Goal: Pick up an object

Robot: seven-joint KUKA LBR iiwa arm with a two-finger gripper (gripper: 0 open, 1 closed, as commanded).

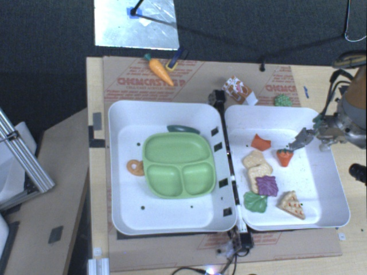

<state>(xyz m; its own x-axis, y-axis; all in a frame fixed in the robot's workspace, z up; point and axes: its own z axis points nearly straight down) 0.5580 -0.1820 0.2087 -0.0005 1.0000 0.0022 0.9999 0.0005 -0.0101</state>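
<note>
— Two shallow white bins on the counter (97, 222), smooth plastic, round corners. In the left bin (117, 211)?

— A shiny green plate (178, 165) with three dips. A small tan ring (136, 167) just beside its left edge.

— And the right bin (332, 205)?

— Lots of toy food. A red toy (284, 156) with a green top, small and round. An orange chunk (261, 142) to its upper left. Flat tan crackers (257, 165) in the middle. A bumpy purple lump (266, 185), a crinkly green leaf (255, 202), a pizza wedge (291, 204) lower down.

— Grey metal arm (351, 116)?

— In from the right edge, tip low over the right bin, just beside the red toy. Clenched or released? Cannot tell.

— Outside the bins?

— An orange carrot (160, 71) on brown cardboard, top middle. A crinkled silver sheet (136, 16) above it.
</note>
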